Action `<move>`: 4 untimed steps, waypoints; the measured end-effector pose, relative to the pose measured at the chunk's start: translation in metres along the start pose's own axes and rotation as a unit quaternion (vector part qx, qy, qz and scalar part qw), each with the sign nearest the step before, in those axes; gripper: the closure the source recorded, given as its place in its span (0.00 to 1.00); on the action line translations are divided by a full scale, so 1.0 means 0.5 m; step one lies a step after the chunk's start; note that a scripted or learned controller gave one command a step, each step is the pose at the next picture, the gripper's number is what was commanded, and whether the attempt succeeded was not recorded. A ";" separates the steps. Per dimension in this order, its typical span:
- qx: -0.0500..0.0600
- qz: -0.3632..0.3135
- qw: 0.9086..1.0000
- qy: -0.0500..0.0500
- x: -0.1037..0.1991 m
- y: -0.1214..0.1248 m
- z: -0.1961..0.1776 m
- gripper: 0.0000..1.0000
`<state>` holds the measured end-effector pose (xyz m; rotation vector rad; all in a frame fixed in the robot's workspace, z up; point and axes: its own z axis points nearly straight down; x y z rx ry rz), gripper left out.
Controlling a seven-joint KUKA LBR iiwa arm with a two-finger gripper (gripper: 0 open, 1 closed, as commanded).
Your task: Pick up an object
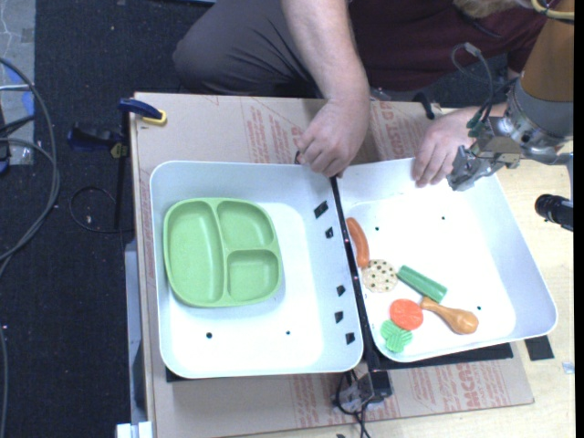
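Observation:
In the right bin (493, 235) lie several toy foods near its front left: an orange sausage (358, 241), a speckled cookie (379, 276), a green block (422, 283), a red tomato piece (407, 314), a brown drumstick (451, 316) and a green leafy piece (395, 337). My gripper (465, 173) hangs over the bin's back right corner, well away from these foods. Nothing shows between its fingers.
The left bin (301, 245) holds a green divided plate (222, 251). A person leans over the back of the bench, one hand (330, 144) on the divider between the bins, the other hand (442, 149) at the right bin's back edge right beside my gripper.

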<state>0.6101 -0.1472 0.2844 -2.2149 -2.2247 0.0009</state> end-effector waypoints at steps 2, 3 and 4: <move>0.000 0.000 1.000 0.000 0.212 0.030 0.022 1.00; 0.001 0.000 1.000 0.000 0.321 0.033 0.035 1.00; 0.001 0.000 1.000 -0.001 0.415 0.045 0.092 1.00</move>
